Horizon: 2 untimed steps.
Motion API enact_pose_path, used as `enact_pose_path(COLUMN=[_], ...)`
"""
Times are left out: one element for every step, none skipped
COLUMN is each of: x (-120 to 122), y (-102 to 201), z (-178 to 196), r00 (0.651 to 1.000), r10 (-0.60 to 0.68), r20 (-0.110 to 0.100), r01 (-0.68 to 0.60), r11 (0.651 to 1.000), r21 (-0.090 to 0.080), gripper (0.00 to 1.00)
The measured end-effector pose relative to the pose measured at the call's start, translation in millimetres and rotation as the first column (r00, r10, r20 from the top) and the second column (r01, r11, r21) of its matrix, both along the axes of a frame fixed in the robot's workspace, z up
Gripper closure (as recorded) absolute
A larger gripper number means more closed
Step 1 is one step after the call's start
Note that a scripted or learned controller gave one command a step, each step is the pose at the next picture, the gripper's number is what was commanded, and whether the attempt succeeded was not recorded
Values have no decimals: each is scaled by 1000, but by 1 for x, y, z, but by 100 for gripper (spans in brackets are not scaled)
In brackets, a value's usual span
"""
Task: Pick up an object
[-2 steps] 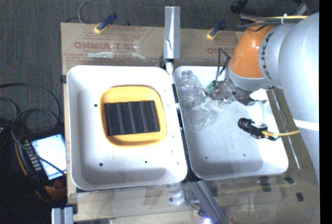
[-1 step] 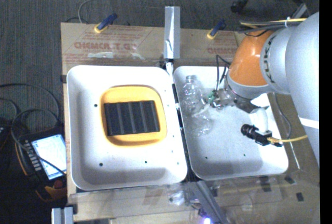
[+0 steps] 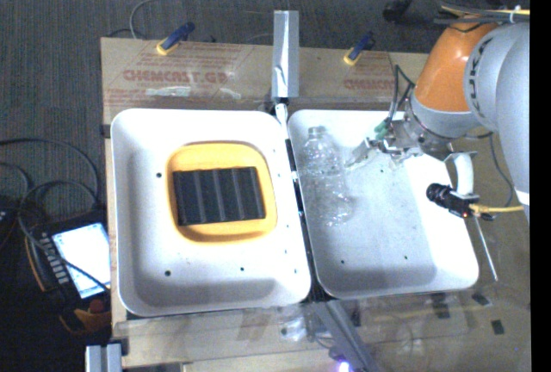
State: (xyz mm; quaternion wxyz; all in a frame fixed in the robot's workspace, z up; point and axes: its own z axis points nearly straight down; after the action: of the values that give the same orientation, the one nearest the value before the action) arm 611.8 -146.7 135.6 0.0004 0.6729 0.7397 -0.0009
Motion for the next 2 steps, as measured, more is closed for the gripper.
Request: enact_pose_path(x=[-73,-49], y=[85,52], z=[47,-43], r00=[986,990], r10=[-166,-139], r20=[-2,12], r01=[166,139], r11=[986,990], r21=[2,2], gripper=[0,0])
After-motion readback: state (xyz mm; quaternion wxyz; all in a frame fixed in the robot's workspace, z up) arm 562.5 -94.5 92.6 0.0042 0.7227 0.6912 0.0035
